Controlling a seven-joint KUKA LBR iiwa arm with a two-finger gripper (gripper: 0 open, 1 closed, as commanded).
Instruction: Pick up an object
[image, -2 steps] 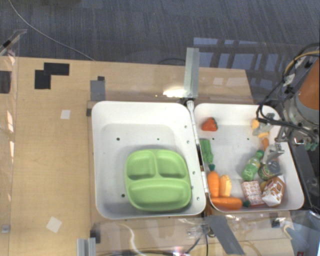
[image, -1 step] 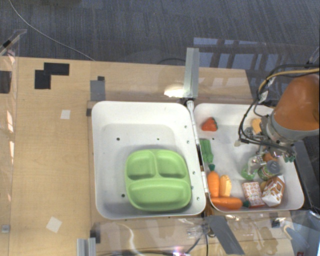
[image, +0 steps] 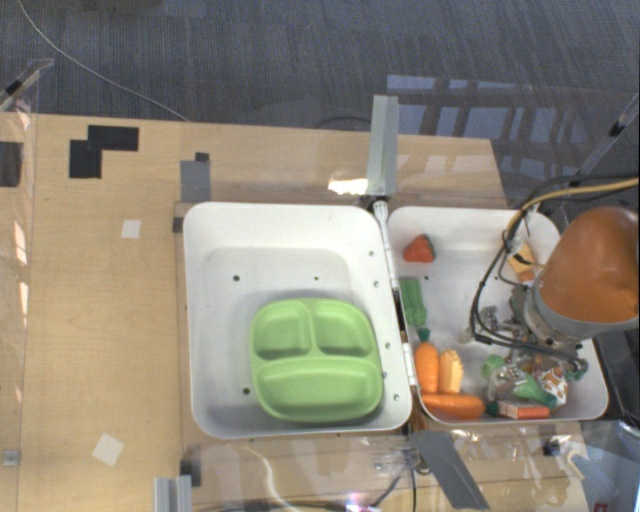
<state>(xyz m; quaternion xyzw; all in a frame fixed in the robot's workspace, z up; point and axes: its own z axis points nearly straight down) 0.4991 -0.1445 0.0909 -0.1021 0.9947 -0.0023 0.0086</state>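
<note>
gripper (image: 528, 372) down low in right bin (image: 470, 240), over pile of small items (image: 525, 390) at near right corner. fingers hidden in clutter, can't tell if closed. nothing lifted yet; grasp and lift remain, by my read.

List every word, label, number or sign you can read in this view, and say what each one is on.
None can be read.
The small packet at the right bin's near edge may carry print, too small and blurred to read.
The black patches and pale squares on the bench are plain marks without letters.
The green divided plate in the left bin bears no lettering.
</note>
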